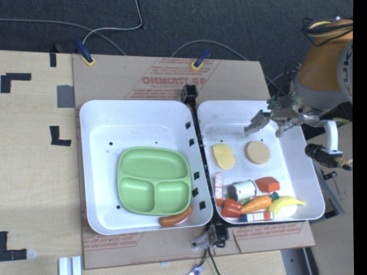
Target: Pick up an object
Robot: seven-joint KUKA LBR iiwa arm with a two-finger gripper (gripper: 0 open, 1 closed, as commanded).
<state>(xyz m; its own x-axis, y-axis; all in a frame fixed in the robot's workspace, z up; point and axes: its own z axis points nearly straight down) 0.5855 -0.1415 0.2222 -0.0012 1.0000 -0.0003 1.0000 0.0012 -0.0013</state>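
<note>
A cardboard sheet (166, 82) covers a pale wooden bench and carries two shallow white bins side by side, with dark carpet and cables beyond. The left bin (97, 119) holds a green three-compartment tray (153, 179) and an orange sausage-shaped toy (174, 217) against its near wall.

The right bin (229, 110) holds the candidate objects. A yellow oval piece (223, 156) and a tan round disc (258, 152) lie apart in mid-bin. A cluster sits along the near wall: a white-and-silver can (243, 189), a red block (267, 184), a carrot (255, 203) and a banana (287, 202).

The gripper (268, 125) hangs over the far right part of the right bin, fingers spread and released, nothing between them. The tan round disc is the nearest object, lying just toward the camera from the fingertips; being round, it offers no long axis to align with. The yellow oval piece lies further left, its long axis running roughly front to back.

The cluster items overlap, so their outlines are hard to separate. The fingers' height above the bin floor cannot be judged.
</note>
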